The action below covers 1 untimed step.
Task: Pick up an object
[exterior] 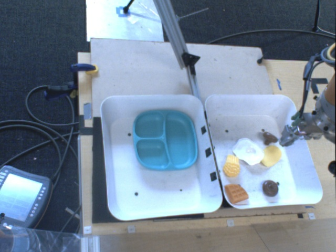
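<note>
camera view shows the right bin point(294, 109) holding the pickable pieces: a white piece point(248, 151) near the middle, a yellow slice point(272, 155) touching its right edge, a corn cob point(231, 166) to its left, a waffle point(236, 193) near the front corner, a brown piece point(270, 188) toward the front and another brown piece point(270, 137) behind. the gripper point(290, 135) hangs just beside that rear brown piece; whether it is clenched or released cannot be told. the left bin point(113, 156) carries a teal divided plate point(165, 140).
</note>
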Each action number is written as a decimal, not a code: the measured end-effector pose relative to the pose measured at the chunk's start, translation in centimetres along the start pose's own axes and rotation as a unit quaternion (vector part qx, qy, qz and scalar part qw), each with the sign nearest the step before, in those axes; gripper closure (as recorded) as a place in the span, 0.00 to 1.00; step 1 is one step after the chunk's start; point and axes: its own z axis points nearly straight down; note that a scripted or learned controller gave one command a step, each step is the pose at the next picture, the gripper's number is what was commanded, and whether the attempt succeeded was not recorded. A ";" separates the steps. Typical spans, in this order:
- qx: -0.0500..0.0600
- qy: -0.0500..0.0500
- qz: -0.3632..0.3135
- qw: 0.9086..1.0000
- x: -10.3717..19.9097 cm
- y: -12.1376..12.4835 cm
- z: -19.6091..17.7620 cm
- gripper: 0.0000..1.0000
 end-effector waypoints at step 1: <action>0.001 0.002 -0.003 1.000 5.8 0.7 -0.4 1.00</action>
